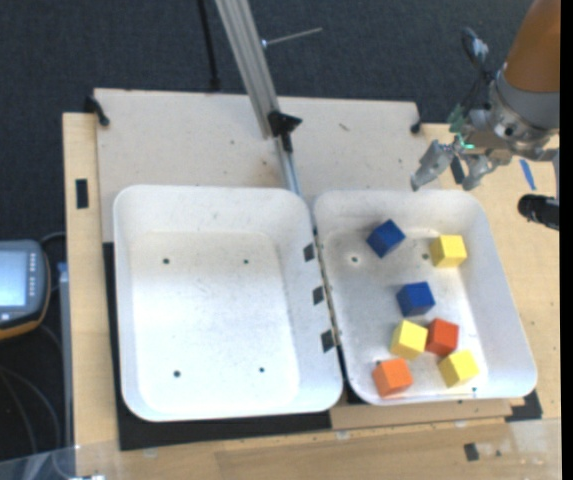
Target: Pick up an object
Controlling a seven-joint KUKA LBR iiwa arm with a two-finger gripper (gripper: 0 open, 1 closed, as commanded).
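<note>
Nothing is picked yet: the tool (449,165) hangs spread open and bare above the right bin's (501,298) far rim, every cube lying loose.

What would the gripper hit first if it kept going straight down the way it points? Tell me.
Probably the far rim of the right bin, just below the gripper; the yellow cube lies further in. Depth is unclear from this slanted view.

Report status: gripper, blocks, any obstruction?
Gripper above right white bin's far rim, holding nothing. Seven small cubes in that bin, nearest the blue cube. Nothing in the way.
</note>
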